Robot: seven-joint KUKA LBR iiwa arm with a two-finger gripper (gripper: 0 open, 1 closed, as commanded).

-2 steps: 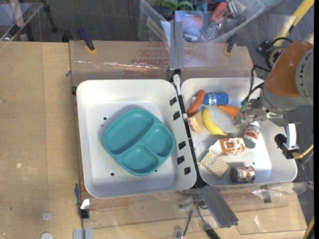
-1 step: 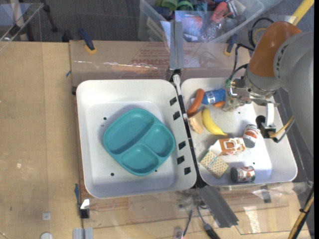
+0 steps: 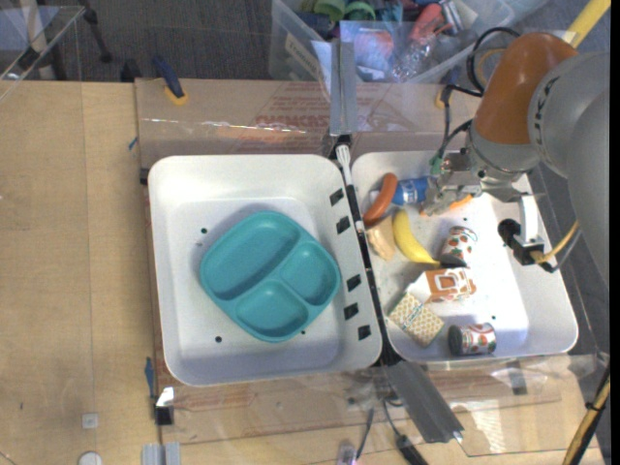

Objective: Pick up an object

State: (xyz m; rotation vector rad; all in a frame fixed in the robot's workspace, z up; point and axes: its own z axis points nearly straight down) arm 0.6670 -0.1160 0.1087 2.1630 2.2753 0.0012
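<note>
My gripper hangs low over the back of the right bin, under the orange wrist band. Its tips are just above a small blue object and an orange piece. A sausage lies at the bin's back left, beside a yellow banana and a bread roll. Further forward sit a small patterned can, an orange and white carton, a waffle-like cracker and a tin can. Nothing shows between the fingers.
The left bin holds a teal divided plate. A black-marked divider separates the bins. Clear tubs of toys stand behind the bench. A black cable connector hangs at the right bin's right side.
</note>
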